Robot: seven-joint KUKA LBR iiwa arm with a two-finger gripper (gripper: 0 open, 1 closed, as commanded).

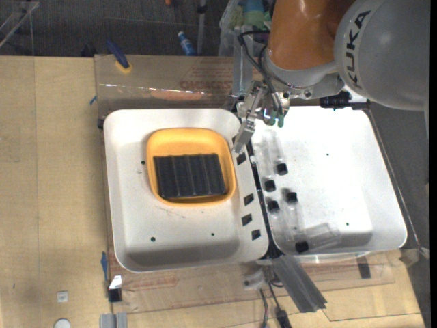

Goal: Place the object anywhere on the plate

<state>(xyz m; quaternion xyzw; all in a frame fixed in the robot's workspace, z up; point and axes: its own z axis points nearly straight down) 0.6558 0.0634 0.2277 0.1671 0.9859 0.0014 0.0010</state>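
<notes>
Starting at the near rim of the left bin (177,251), you look across bare white floor. In the right bin (355,183) something clear and glossy (317,239) lies close to the near wall, too faint to name. Farther in, the yellow plate (188,139) sits in the middle of the left bin, and the dark ribbed slab (190,175) lies flat on it, well inside the rim and nearer the plate's front edge. Judge that slab to be the task's thing, and the placing looks already done. It reads as a flat, fairly stiff block, probably light, with grooves running across its top. Treat it as sturdy rather than fragile, though the ridges may give uneven contact. If you must lift it again, take it across its two long sides, square to the grooves, since the plate's raised lip crowds the ends. Farthest off, the gripper (263,115) hangs over the divider between the bins at their far end, apart from the plate. You cannot tell how wide the claw stands, and nothing can be made out in it.
</notes>
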